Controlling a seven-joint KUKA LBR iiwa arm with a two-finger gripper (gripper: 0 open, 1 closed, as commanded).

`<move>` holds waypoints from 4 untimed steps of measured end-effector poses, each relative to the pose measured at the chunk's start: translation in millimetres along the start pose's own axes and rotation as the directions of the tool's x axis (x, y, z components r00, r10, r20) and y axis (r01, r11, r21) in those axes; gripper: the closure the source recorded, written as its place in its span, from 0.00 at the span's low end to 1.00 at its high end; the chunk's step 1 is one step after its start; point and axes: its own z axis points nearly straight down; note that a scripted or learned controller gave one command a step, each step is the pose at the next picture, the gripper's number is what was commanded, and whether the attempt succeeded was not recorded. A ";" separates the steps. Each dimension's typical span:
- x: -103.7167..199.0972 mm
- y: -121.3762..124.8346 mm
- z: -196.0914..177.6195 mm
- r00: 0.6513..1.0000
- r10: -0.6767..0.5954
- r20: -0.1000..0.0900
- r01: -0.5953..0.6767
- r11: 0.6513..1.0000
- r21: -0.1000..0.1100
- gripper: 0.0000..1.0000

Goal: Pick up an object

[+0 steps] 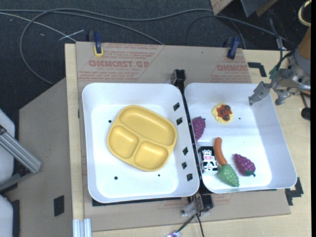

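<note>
Toys in the right bin (276, 147) lie untouched; the gripper (269, 94), fingers spread, hovers at two o'clock; best descend squarely over the pizza (222, 112).

Cardboard backing sheet (123, 58) under both bins — blue clamps (98, 43) at its top edge.

You see a grey metal gripper (269, 94) with two pale grey fingers (257, 96), dark cables trailing off its silvery wrist.

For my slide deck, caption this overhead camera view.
Robot hand at the right bin's far edge above toy foods; yellow divided plate in left bin.
</note>
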 end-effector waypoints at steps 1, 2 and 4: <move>0.6 3.0 -8.2 1.000 -0.003 0.003 0.003 1.000 -0.014 0.00; 9.6 -0.2 40.3 1.000 -0.004 0.002 0.004 1.000 -0.009 0.00; 5.7 10.5 129.9 1.000 -0.004 0.004 0.004 1.000 -0.012 0.00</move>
